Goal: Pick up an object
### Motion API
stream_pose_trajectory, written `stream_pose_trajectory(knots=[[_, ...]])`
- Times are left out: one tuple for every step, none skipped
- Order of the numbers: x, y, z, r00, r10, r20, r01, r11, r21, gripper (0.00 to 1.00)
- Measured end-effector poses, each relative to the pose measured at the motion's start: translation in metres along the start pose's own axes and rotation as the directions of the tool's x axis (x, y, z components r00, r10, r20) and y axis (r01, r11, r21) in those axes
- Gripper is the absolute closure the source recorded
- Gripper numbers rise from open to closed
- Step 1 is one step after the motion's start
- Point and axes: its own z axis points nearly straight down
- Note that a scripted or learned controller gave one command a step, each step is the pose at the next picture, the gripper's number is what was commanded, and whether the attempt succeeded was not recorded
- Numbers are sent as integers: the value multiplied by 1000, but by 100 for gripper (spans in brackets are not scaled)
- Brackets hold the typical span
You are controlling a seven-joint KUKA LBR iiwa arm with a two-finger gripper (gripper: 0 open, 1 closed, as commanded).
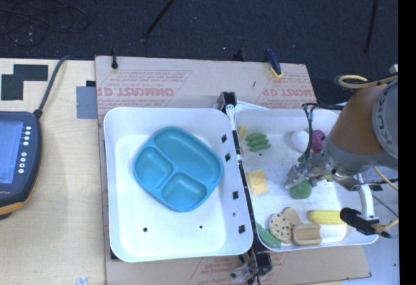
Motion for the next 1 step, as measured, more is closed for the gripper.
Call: stream_pose_trajectory(knots=[[87,14,-106,1000,-10,1,10,1000,-9,100]])
